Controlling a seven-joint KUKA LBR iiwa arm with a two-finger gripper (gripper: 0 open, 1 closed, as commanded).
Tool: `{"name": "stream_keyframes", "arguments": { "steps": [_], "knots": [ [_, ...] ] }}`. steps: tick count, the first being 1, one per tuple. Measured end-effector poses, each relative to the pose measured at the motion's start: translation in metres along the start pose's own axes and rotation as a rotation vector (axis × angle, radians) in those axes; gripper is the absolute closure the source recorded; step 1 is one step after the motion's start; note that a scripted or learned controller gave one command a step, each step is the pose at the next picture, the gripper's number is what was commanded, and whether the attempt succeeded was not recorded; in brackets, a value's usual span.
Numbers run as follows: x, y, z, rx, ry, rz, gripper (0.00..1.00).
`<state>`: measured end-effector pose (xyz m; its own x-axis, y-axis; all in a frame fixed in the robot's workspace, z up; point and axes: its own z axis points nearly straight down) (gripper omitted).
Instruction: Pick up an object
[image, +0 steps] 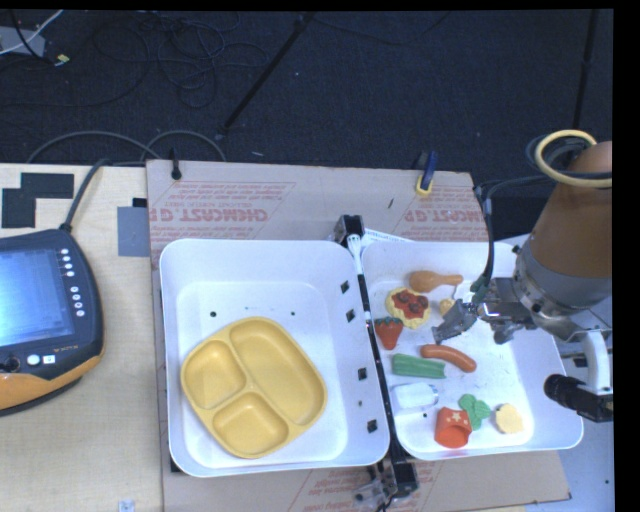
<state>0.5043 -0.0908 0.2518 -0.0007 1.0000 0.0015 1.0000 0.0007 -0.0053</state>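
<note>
Camera view, looking down at a slant on the bench. The arm (568, 235) enters from the right and reaches over the right bin (560, 425). The gripper (462, 318) sits low over the upper middle of that bin, its dark fingers spread apart with nothing between them.

Contents of the right bin: a chicken drumstick (436, 281) near the top; a pizza slice (408, 305) below it, just left of the gripper; a strawberry (387, 331) by the left wall; a sausage (449, 357) directly below the gripper; a green bean pod (417, 367) just left of the sausage; a white piece (415, 397) beneath the pod; a red pepper (452, 427), a green leafy piece (476, 408) and a pale yellow piece (509, 418) along the bottom.

The left bin (190, 275) holds a yellow divided plate (253, 386), lying flat. A teach pendant (45, 310) rests on the bench at far left.
</note>
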Motion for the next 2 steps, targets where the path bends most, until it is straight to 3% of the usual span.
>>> {"name": "stream_keyframes", "arguments": {
  "steps": [1, 2],
  "knots": [
    [-0.001, 0.0, -0.009, 0.003, 0.001, 0.0, 1.0],
    [0.044, -0.029, -0.053, -0.005, 0.0, -0.004, 1.0]
  ]
}}
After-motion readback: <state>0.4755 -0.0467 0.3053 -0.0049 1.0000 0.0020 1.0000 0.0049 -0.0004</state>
